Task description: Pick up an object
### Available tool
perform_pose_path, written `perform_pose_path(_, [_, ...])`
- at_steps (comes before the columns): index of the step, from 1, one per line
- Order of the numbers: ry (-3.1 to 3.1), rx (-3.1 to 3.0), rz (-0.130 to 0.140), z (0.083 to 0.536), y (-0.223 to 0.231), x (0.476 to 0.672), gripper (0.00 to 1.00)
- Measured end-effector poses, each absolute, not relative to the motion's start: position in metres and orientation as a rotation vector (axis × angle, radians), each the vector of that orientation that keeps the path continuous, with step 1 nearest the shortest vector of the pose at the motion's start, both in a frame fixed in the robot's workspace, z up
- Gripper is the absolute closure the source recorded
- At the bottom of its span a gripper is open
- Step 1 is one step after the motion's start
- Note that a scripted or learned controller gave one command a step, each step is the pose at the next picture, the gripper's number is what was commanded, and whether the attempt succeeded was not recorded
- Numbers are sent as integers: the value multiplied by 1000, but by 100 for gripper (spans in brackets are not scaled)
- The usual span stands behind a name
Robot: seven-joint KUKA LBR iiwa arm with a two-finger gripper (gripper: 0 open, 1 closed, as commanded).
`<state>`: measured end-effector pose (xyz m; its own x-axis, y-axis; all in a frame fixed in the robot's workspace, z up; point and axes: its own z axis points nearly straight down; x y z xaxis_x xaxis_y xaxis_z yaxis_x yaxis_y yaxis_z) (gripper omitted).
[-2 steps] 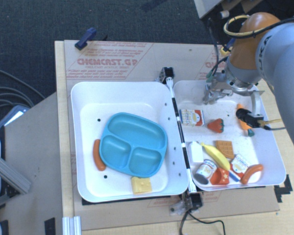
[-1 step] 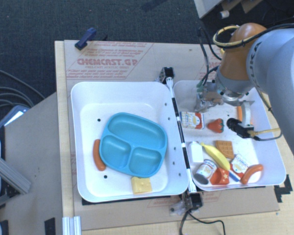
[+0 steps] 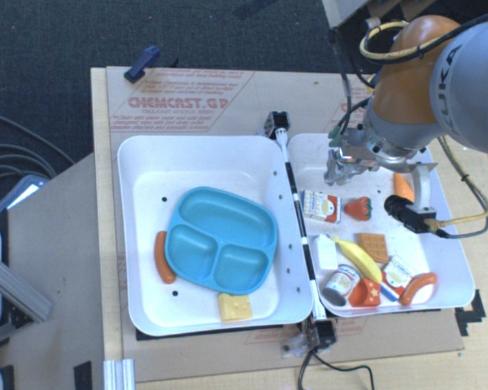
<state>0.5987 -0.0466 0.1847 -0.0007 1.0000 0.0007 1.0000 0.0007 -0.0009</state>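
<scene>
The gripper point(image 3: 342, 169) hangs over the right bin's point(image 3: 459, 276) bare far-left corner, apparently empty, its finger spread unreadable, just behind the milk carton point(image 3: 320, 206).

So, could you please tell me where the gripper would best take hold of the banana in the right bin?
Probably across the middle of the banana, coming straight down from above. It lies flat on the bin floor, running diagonally, so its narrow width suits a two-finger pinch. The cracker and the can crowd its lower end, so the upper left half leaves more room beside it.
</scene>
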Motion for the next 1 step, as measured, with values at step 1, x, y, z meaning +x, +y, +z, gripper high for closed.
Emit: perform_pose_path(1, [-2221,-2220,0,185,-47,599,0])
